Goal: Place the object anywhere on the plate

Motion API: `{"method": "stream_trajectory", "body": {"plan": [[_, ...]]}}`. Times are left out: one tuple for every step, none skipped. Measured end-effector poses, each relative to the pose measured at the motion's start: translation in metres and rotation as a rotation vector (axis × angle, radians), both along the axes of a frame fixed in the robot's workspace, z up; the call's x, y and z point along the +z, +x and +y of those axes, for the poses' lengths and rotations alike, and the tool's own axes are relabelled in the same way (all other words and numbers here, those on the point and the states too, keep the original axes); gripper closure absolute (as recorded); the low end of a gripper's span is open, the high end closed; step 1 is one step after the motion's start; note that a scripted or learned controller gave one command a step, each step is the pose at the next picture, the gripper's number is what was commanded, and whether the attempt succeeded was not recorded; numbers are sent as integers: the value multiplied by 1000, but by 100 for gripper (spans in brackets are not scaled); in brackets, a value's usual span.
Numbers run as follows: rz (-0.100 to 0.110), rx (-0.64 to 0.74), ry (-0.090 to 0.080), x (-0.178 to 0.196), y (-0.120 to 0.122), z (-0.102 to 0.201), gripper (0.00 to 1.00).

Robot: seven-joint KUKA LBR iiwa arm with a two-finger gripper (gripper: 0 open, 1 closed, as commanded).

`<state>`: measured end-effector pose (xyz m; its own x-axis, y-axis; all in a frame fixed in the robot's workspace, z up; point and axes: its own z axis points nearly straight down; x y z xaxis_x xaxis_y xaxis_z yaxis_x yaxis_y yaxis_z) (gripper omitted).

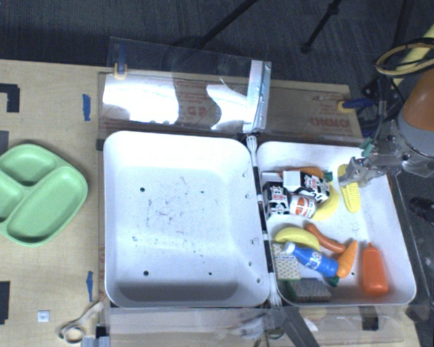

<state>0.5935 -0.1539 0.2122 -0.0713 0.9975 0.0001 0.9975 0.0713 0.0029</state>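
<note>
**Corn waits under the gripper**

Corn [351, 195] lies in the right bin [399, 237], near its far corner, beside the banana [299, 236] and carrot [347, 257]. Right above it hangs the gripper [362, 169], probably there to grab it. I cannot tell if it is apart or together. Far left sits the green plate [32, 193].

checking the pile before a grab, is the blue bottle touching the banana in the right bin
Touching. The camera view shows the blue bottle lying right against the underside of the banana, with no strip of white bin floor between them.
</note>
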Motion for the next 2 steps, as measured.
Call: {"method": "stream_trajectory", "body": {"plan": [[-2,114,-2,-78,15,7,100],[-9,383,-18,-57,-49,38,100]]}}
